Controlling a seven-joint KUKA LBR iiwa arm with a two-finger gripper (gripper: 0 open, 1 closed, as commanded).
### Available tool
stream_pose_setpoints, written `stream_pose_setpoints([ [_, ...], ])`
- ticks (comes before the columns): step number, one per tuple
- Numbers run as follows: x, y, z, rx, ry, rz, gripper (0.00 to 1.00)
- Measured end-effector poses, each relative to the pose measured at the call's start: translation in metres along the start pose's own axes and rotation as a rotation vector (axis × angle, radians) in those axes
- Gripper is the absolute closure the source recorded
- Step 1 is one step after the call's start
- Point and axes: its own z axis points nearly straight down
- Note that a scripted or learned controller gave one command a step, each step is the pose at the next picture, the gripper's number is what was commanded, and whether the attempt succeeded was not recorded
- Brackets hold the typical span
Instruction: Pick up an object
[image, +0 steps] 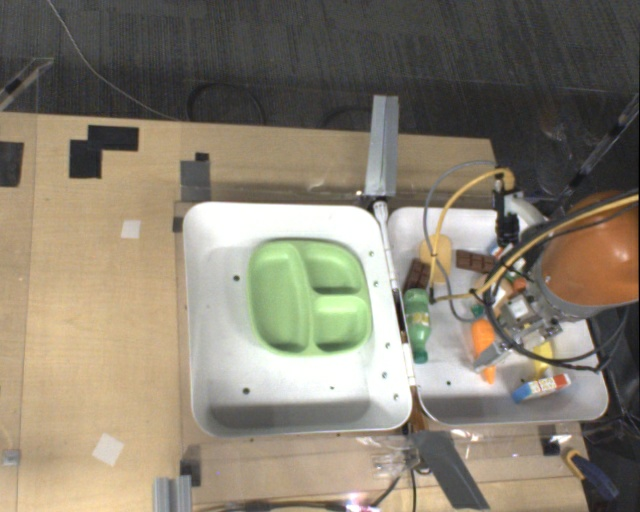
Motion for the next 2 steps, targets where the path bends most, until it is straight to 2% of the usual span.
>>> stream_pose_setpoints([
  [1, 0.005, 0.005, 0.000, 0.000, -0.001, -0.047, 0.00],
  [2, 0.003, 0.002, -0.012, 0.004, -0.003, -0.045, 1.00],
])
